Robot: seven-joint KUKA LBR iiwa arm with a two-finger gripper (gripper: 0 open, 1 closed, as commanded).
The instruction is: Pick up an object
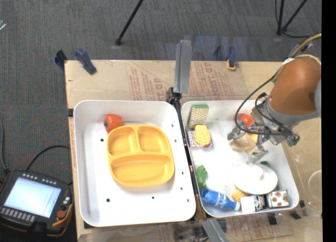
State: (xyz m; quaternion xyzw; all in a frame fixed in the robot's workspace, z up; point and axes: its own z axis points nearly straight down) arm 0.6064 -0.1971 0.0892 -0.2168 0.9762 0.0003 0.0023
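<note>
Target I'd call: the tan, rounded bread-like lump (244, 142) in the right white bin (223, 111), upper right part, just beside a small red-orange round piece (244, 119). Looks light and probably a bit soft; I'd pinch across its short width, gently. The gripper (261, 146) sits right over it, wrist low. Can't tell how the tool is set or whether it has anything. Nearby: white round lid (255, 179) below, yellow waffle-textured block (202, 134) to the left. Left white bin (89, 130) holds a yellow divided plastic tray (140, 155).
</note>
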